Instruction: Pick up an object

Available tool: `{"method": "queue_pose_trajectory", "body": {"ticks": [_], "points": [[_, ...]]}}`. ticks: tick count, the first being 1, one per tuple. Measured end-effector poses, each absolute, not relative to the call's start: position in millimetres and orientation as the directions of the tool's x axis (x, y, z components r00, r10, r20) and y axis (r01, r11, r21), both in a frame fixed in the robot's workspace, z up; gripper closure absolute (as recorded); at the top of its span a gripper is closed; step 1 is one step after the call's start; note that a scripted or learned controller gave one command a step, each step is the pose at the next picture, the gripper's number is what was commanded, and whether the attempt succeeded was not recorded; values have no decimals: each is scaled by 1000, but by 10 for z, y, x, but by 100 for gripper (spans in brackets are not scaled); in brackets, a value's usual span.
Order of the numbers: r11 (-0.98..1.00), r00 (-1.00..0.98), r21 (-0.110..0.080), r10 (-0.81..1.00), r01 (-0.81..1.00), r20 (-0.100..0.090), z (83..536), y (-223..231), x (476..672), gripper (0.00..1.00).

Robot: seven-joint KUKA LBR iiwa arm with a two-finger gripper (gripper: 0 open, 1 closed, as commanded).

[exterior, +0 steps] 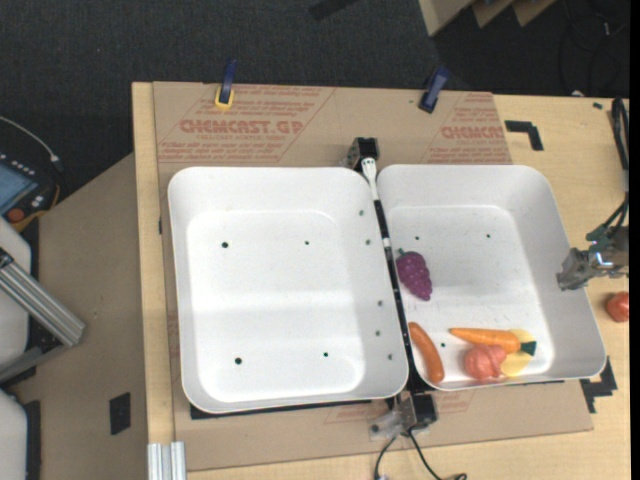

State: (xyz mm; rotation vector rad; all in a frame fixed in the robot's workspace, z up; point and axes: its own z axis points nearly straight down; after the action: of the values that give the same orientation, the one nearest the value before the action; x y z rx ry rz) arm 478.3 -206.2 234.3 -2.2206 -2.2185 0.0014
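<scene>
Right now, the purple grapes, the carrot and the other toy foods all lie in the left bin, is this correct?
Not quite. The camera view shows the purple grapes, the carrot and the other toy foods all lying in the right bin, not in the left bin.

four small toy foods lie in the right bin point(520, 203), all in its near half. a purple bunch of grapes point(414, 274) rests close to the bin's left wall, about midway along it, apart from the others. a slim orange-red piece, like a sausage or chili point(427, 352), lies at a slant by the near left corner. an orange carrot point(484, 337) with a dark green tip lies crosswise, tip toward the right. just below it sits a pink, rounded fruit point(482, 364), touching a small yellow piece point(514, 366) on its right, close to the near wall.
</scene>
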Motion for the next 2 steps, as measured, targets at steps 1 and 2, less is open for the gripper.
{"method": "queue_pose_trajectory", "body": {"ticks": [1, 2], "points": [[-2, 2, -3, 1000, 1000, 1, 2123, -2247, 4786, 100], [-1, 1, -1, 1000, 1000, 1, 2136, -2239, 4791, 0]]}}
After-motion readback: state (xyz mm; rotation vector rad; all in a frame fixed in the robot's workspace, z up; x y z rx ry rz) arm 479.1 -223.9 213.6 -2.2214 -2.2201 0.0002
